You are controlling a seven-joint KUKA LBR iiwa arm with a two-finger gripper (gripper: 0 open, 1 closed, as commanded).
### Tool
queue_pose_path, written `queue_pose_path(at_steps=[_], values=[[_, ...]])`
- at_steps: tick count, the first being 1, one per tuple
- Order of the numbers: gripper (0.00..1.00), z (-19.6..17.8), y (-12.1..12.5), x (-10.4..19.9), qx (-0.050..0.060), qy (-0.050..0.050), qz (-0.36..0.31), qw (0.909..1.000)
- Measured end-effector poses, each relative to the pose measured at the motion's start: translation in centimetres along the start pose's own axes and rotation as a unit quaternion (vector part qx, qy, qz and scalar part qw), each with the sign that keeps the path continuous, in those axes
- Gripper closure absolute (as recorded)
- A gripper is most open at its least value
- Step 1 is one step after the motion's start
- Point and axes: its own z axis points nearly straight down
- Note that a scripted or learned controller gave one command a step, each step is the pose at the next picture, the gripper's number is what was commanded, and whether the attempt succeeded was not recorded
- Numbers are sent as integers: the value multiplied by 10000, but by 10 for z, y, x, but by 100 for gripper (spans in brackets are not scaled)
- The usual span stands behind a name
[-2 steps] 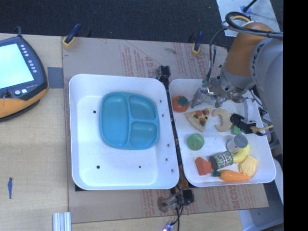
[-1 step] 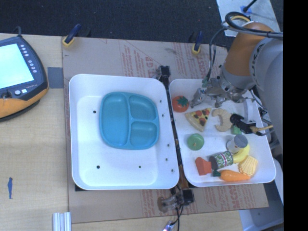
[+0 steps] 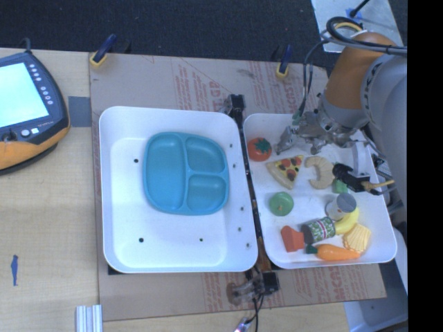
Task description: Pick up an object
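A grey robot arm with an orange band [image 3: 360, 75] reaches in from the right, its two-finger gripper [image 3: 302, 142] poised over the far end of the right-hand shallow white bin [image 3: 387, 251], jaws spread wide with nothing between them. Just below lie a plastic pizza slice [image 3: 286, 169], a tan croissant-shaped toy [image 3: 320, 172] and a red toy tomato [image 3: 259, 149]; a green ball [image 3: 281, 203] and an orange toy carrot [image 3: 338, 253] sit nearer the camera. The left bin [image 3: 118, 185] on the counter holds a blue divided plate [image 3: 186, 172].
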Motion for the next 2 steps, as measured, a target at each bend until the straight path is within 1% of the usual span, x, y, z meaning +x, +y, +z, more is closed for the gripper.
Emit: queue_pose_path(at_steps=[2], values=[[0,0,0,-2,-4,-3,0,10000]])
